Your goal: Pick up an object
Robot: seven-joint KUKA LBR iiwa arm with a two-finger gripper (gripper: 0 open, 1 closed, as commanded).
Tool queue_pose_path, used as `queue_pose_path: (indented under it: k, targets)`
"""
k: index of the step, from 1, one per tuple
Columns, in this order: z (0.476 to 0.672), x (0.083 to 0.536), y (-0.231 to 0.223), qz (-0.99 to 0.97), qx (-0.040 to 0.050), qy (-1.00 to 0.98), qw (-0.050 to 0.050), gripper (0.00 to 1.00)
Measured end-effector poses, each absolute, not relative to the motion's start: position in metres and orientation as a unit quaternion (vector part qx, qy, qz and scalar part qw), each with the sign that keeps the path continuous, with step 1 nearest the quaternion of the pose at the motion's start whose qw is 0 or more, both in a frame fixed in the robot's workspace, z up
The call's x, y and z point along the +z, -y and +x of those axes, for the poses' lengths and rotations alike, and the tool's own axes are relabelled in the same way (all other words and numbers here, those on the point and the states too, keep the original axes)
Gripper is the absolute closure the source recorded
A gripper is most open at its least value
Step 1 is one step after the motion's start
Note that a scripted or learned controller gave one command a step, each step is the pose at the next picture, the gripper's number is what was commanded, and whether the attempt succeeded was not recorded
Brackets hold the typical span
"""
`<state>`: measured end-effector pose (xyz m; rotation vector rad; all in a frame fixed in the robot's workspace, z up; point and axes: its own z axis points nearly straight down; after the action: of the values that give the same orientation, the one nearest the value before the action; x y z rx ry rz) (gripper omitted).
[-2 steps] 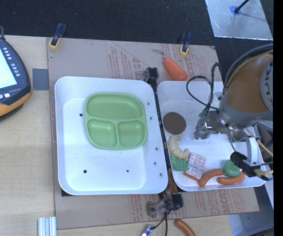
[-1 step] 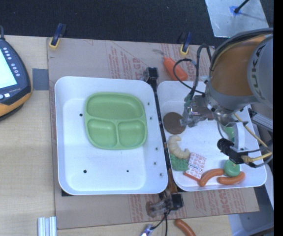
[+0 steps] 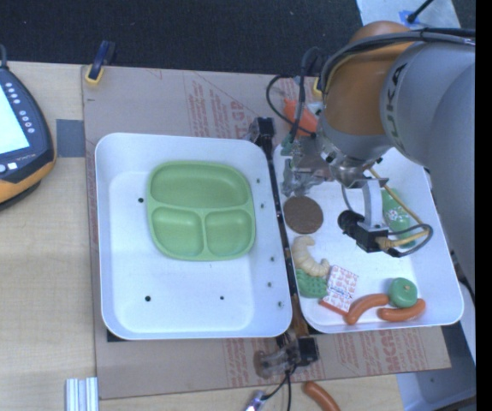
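From my remote seat I look down on a pale wood-grain bench (image 3: 32, 298) with a sheet of brown printed cardboard (image 3: 203, 101) laid over its middle. Beyond the far edge of the bench the floor (image 3: 160, 11) is dark, almost black, like carpet, with a lighter bluish-white patch (image 3: 400, 2) at the upper right. A teach pendant (image 3: 6, 139) with a bright screen and orange underside lies at the left edge of the bench. A blue and yellow clamp (image 3: 98, 62) grips the far corner of the cardboard. A strip of grey tape (image 3: 69, 138) sits beside the pendant. Lighting is even and soft, with faint shadows.
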<state>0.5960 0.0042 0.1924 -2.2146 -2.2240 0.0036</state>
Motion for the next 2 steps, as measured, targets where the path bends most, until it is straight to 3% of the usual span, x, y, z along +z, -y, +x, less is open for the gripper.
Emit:
queue_pose_path:
  k: [1,2]
  targets:
    - [0.550,0.192,0.078,-0.707,0.0016,0.707,0.001,1.00]
    - [0.587,0.196,-0.001,-0.705,0.0013,0.709,0.001,1.00]
